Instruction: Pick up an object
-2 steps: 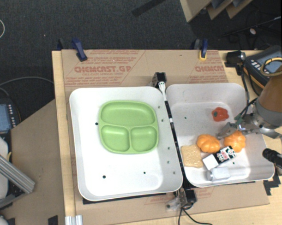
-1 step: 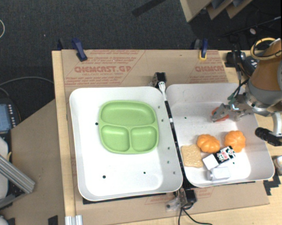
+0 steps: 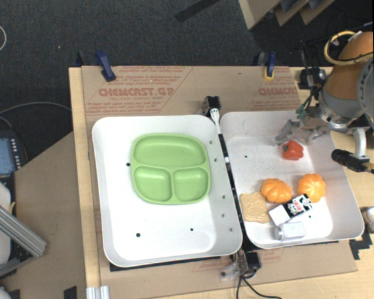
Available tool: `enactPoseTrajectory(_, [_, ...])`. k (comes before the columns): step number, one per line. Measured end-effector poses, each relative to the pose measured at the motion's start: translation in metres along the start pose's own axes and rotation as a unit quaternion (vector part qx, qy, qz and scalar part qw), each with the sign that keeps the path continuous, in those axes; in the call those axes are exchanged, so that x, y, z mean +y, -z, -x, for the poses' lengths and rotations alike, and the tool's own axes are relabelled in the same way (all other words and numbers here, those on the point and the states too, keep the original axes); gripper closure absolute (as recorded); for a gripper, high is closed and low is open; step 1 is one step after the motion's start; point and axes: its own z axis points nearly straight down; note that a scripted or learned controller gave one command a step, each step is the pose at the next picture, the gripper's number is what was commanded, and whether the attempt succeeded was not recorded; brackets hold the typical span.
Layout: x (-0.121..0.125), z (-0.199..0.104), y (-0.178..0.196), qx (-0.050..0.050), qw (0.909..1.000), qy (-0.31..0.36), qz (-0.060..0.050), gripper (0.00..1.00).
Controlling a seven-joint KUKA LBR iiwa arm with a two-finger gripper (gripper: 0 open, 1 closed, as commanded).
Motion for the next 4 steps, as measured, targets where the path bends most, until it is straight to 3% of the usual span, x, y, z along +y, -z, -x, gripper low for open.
enactPoseTrajectory(1, [0.007,0.0,-0.001,0.002,1.0,-0.001,-0.006,0.0])
enactPoseTrajectory(2, [-0.067,0.002,0.001,-0.002,1.0,-0.001,0.003,0.0])
enactPoseTrajectory(3, [-0.007,-0.045,0.001,-0.007,0.9999,0.001,0.007,0.0])
enactPoseTrajectory(4, [-0.009,-0.041,0.012,-0.009,0.9999,-0.002,0.007,1.0])
